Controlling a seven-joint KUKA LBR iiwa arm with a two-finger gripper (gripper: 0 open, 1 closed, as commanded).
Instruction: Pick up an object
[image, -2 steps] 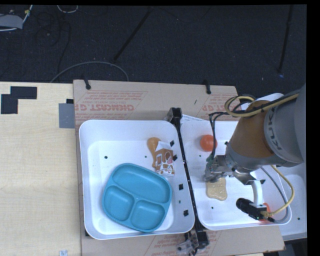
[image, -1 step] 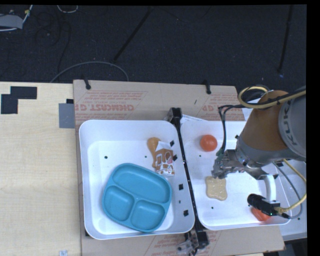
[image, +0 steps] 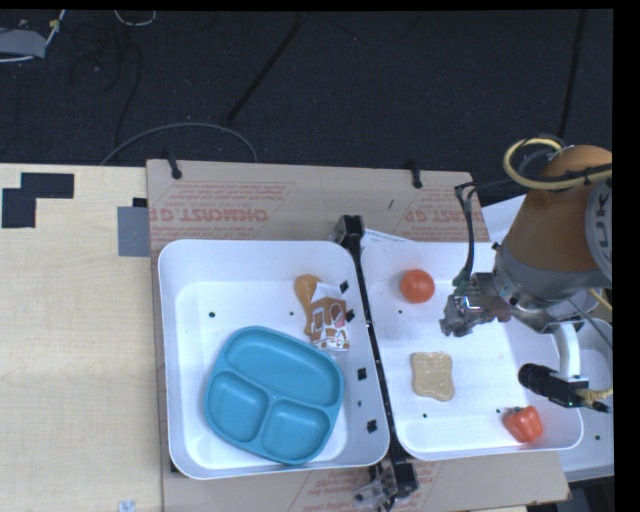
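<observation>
We see a wooden bench (image: 70, 330) carrying a cardboard sheet (image: 250, 200) on which two shallow white bins sit side by side, the left bin (image: 185, 300) and the right bin (image: 395, 400), their inner walls touching along a black clamp strip (image: 362, 330). The grey arm with its orange band (image: 565, 215) reaches in from the right and hangs over the right bin's upper right part. In the left bin a blue compartment plate (image: 272, 395) lies tilted across the lower half, and just above its upper right corner lies a small patterned packet (image: 329, 325), touching a tan drumstick-shaped piece (image: 306, 290) beside it. The gripper (image: 463, 318) sits low over the right bin's floor, between the red tomato-like ball (image: 417, 286) to its upper left and the slice of toast (image: 433, 376) below it, apart from both; we cannot tell how it is set, and nothing shows held in it. An orange-red pepper-like piece (image: 524, 424) lies in the right bin's lower right corner, well apart from the gripper.
</observation>
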